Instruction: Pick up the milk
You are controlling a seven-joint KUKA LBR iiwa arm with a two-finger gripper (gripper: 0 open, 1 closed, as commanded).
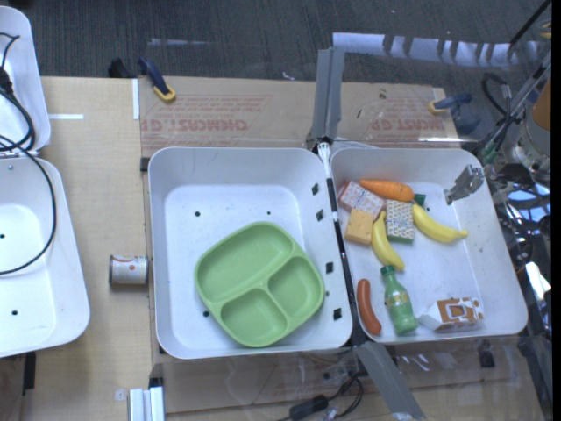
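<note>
Pincer [462,185] hangs over the far right part of the right bin [504,244], just inside its far right corner, and I cannot tell how it stands, because it appears only as a small grey metal shape against the white wall. Nothing is visible in it, and it seems to touch none of the objects. My judgement is that it waits above the bin before it goes down.

Milk [456,314], a small carton with orange print, lies on its side near the near right corner of the same bin, well apart from the pincer. It is alone there, with free floor around it, so a grasp from above looks possible.

Other toy foods lie more to the far left of this bin: a carrot [386,189], two bananas [436,224], some small blocks [361,198], and nearer a green bottle [399,301] beside a sausage [368,307]. They are crowded together, probably just dropped in.

In the left bin [171,235] a green divided plate [259,283] rests flat in the middle.
</note>
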